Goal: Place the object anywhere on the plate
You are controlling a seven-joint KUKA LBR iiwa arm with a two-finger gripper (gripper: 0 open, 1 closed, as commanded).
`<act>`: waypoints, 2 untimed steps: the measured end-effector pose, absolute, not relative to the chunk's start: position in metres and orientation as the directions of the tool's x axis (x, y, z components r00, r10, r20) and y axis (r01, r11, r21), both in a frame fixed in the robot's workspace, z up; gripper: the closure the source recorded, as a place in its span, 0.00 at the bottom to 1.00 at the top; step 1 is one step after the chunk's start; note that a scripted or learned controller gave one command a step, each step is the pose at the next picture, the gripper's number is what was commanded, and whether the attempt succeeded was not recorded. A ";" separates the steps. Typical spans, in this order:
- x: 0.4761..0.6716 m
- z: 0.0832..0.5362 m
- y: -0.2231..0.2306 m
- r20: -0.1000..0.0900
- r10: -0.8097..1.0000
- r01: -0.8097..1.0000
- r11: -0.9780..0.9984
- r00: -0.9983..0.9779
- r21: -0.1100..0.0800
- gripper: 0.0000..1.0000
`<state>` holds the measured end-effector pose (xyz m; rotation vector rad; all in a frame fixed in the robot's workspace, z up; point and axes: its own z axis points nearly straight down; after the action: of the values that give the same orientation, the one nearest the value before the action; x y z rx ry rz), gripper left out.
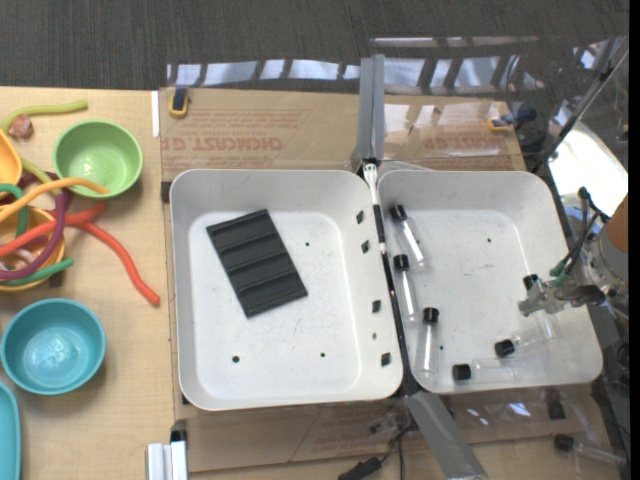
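Cardboard point(300, 133) under the bins reads "CHEMCAST GP" upside down; pincer point(545, 298) grip unclear.

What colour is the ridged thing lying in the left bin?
The ridged slab in the left bin is dark grey, nearly black, seen clearly in the camera view.

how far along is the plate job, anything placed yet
Nothing looks placed yet. The dark ribbed plate lies in the left bin with nothing on it. The clear tubes with black caps all lie in the right bin. In hand: the gripper is low at the right bin's right edge, near one tube, though a grasp can't be confirmed. Left: pick up a tube, carry it over, and set it on the plate.
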<state>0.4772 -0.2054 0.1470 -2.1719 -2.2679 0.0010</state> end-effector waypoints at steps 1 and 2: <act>0.477 0.090 -0.222 0.002 0.994 0.994 0.111 -0.111 -0.003 1.00; 0.479 0.264 -0.223 -0.001 0.985 0.985 0.172 -0.172 0.001 1.00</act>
<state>0.4785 -0.2225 0.2635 -2.0223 -2.4061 0.0008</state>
